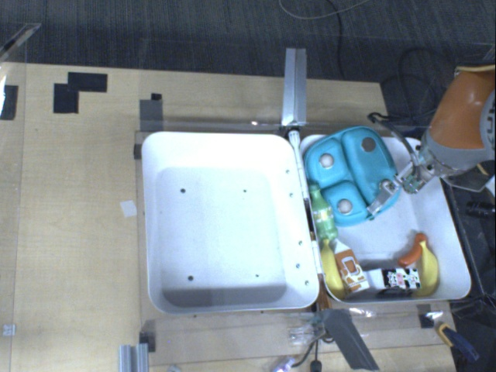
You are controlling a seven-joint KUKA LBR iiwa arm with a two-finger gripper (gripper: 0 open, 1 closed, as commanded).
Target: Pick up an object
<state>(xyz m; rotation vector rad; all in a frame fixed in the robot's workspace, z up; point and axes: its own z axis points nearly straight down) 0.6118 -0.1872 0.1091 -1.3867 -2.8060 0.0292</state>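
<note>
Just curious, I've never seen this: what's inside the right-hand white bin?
The right bin holds a blue tray, a green bottle and yellow toys, with the gripper at the tray's edge. Anything beneath the tray is hidden.

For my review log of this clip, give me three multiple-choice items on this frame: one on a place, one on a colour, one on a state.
1. Which bin holds the objects?
A. The left bin
B. The right bin
C. Both bins alike

2. What colour is the largest object?
A. Red
B. Black
C. Light blue

3. Where is the gripper relative to that object?
A. At its right edge, inside the right bin
B. Above the left bin
C. Outside both bins, over the bench

Answers:
1. B: the blue object, the green bottle and the yellow toys all lie in the right bin, none in the left bin.
2. C: it is light blue, with three round grey knobs.
3. A: the gripper sits at the blue object's right edge.
</note>
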